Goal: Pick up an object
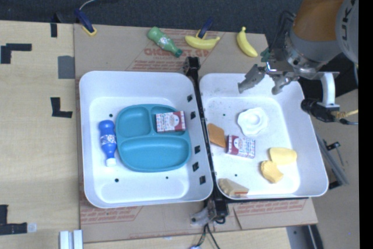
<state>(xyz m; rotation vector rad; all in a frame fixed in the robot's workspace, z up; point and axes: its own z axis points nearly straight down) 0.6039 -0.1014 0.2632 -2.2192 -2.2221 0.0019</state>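
Two white bins sit on the counter: left bin [93, 125], right bin [309, 172]. The left holds one blue tray [145, 148], a small carton [170, 122] and a blue bottle [107, 141]. The claw [265, 83] hangs spread open, holding nothing, above the right bin's far edge, beyond one white cup [252, 121], a second carton [240, 146] and two yellow pieces [277, 162].

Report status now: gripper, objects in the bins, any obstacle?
Gripper open, above right bin, holding nothing. Nearest object: white cup, untouched. No obstacle.

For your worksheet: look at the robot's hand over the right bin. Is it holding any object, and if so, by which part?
Nothing is held. The hand hangs open above the far end of the right bin, with no object between its fingers.
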